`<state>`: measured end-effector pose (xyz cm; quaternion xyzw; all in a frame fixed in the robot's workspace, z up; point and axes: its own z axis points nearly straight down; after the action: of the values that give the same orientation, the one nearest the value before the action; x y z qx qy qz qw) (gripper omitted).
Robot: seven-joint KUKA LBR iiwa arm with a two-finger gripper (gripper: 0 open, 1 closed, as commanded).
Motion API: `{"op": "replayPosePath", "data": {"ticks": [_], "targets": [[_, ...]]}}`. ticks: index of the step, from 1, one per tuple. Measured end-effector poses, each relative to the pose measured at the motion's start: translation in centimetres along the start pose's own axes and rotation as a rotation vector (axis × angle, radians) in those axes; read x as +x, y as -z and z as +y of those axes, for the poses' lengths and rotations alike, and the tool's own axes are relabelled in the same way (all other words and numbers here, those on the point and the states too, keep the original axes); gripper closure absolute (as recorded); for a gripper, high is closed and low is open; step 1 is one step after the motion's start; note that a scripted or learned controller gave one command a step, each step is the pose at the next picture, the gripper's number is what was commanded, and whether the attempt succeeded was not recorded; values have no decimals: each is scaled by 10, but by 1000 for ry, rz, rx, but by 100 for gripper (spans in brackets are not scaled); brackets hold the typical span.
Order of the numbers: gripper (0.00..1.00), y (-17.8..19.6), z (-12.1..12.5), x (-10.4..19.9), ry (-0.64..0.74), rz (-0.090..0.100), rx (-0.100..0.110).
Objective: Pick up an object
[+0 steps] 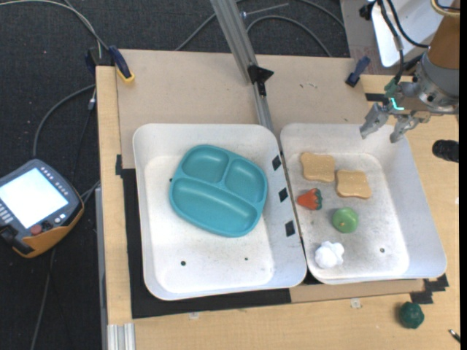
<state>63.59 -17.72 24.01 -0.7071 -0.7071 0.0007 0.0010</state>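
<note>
The right bin [408, 217] holds two tan toast slices [317, 167] [353, 184], a red pepper-like toy [309, 199], a green apple-like toy [344, 219] and a small white object [329, 254]. My gripper [384, 128] hovers over the bin's far right corner, above and to the right of the toast. Its two fingers are spread, open, with nothing between them.
A teal divided plate [217, 189] lies in the left bin [211, 268]. A slanted metal pole [237, 31] rises behind the bins. A dark green ball [411, 314] rests on the bench at front right. A handheld pendant [33, 206] lies off the bench at left.
</note>
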Motion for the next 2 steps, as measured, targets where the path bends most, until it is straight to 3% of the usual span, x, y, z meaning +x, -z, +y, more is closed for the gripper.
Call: {"op": "replayPosePath", "data": {"ticks": [1, 2], "targets": [[0, 1, 1, 0, 1, -1, -3], [0, -45, -1, 9, 1, 1, 2]]}}
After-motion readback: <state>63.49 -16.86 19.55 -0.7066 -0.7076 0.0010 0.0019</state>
